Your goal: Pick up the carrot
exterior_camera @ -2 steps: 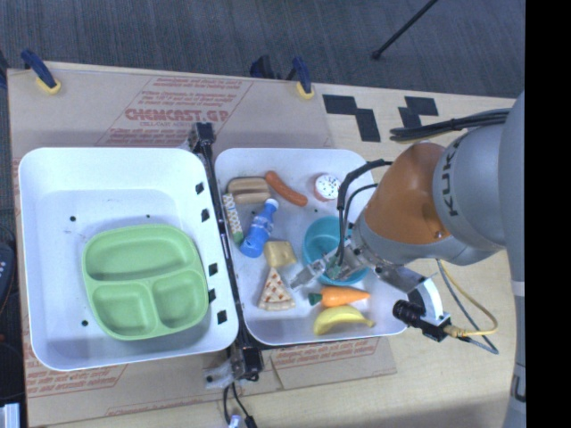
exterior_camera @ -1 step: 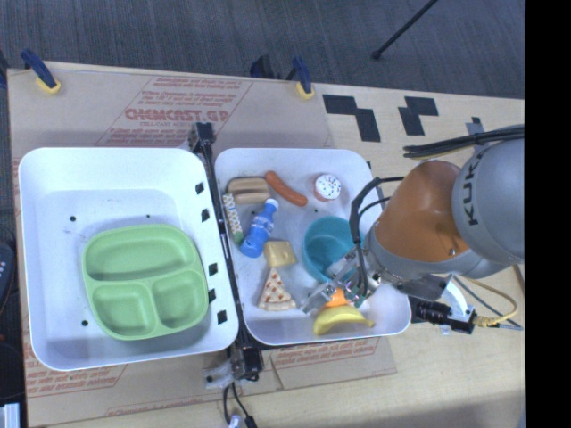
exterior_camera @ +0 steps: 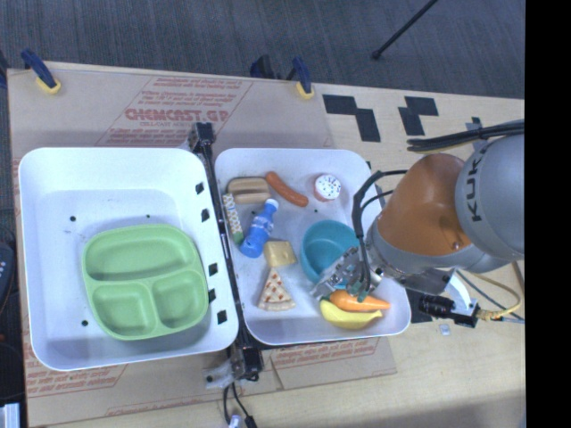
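**Closing in on the carrot at the lower right corner of the bin**

My gripper point(exterior_camera: 350, 279) sits low in the right-hand bin point(exterior_camera: 294, 333), toward the lower right of the frame, its metal tip just above the carrot point(exterior_camera: 360, 303). Whether it is released or clenched I cannot tell; the wrist and cabling hide that part. Nothing shows the carrot gripped, so I judge the grasp not yet made.

The carrot lies roughly level, thick end left, point to the right, resting on the yellow banana point(exterior_camera: 350, 317) against the bin's lower wall. The blue bowl point(exterior_camera: 327, 246) is just beside my tip on the upper left.

To do this well, I should straddle the carrot across its width near the thick end, come down straight, and stop before pressing into the banana. The risk, as I judge it, is pinching both or nudging the bowl.

Further left lie a pizza slice point(exterior_camera: 276, 291), a cheese block point(exterior_camera: 280, 253) and a blue bottle point(exterior_camera: 259, 229).
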Action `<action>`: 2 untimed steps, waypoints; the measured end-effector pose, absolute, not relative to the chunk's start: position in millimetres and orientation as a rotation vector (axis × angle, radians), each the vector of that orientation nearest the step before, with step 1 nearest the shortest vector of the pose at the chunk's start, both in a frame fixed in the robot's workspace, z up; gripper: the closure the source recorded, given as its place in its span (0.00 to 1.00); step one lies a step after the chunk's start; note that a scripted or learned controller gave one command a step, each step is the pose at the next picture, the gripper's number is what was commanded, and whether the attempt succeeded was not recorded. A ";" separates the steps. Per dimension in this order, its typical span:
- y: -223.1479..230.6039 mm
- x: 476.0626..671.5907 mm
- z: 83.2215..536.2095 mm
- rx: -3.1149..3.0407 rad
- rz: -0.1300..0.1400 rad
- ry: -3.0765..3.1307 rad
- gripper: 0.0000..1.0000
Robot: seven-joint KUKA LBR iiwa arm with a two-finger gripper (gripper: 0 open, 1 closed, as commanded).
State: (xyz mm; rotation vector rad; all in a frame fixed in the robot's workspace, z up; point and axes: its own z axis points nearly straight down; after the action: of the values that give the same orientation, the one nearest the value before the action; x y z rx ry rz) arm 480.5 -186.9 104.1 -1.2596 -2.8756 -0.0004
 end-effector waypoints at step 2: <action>-156.8 477.4 144.7 -1.613 0.004 -2.694 0.00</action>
State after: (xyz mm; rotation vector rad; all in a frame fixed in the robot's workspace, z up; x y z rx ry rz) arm 477.4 -156.8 144.7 -1.6134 -2.6939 0.0039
